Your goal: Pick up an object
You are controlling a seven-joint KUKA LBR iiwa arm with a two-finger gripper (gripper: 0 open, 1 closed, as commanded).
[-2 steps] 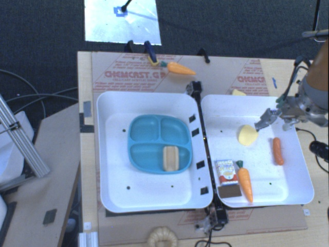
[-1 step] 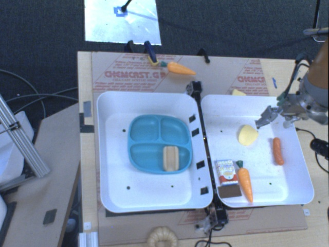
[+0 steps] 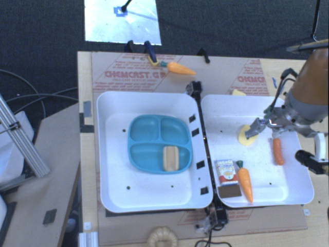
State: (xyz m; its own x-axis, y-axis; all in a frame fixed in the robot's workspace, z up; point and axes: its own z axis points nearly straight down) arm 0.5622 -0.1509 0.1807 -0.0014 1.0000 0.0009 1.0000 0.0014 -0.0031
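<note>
Arm enters from the right; two-finger gripper (image 3: 255, 129) sits low over the right shallow white plastic bin (image 3: 221, 107). One grey finger (image 3: 253, 129) overlaps the edge of a flat pale-yellow disc (image 3: 245, 138); the finger spacing is hidden by the wrist, so I cannot tell whether the claw is apart or together. Nothing is visibly held.

Likely target, as a judgement: the yellow disc, lying flat on the bin floor near the middle of the right bin.

Risks:
- Disc is thin and lies flush; fingers may skate over its smooth top or push it sideways rather than close around it.
- Slender orange sausage-shaped piece (image 3: 277, 151) lies just right of the gripper; a sideways drift could knock it rolling.
- Tapered glossy orange toy carrot with green top (image 3: 244, 182) and small printed rectangular packet (image 3: 226, 172) lie close together nearer the front wall, touching or nearly so; a grab there risks catching both.

Elsewhere: the left white bin (image 3: 110, 138) holds a smooth light-blue divided plate (image 3: 149, 138) with a tan, bread-like block (image 3: 170, 158) in one compartment. A second orange carrot (image 3: 178, 68) lies on the printed cardboard (image 3: 128, 73) behind the bins.
</note>
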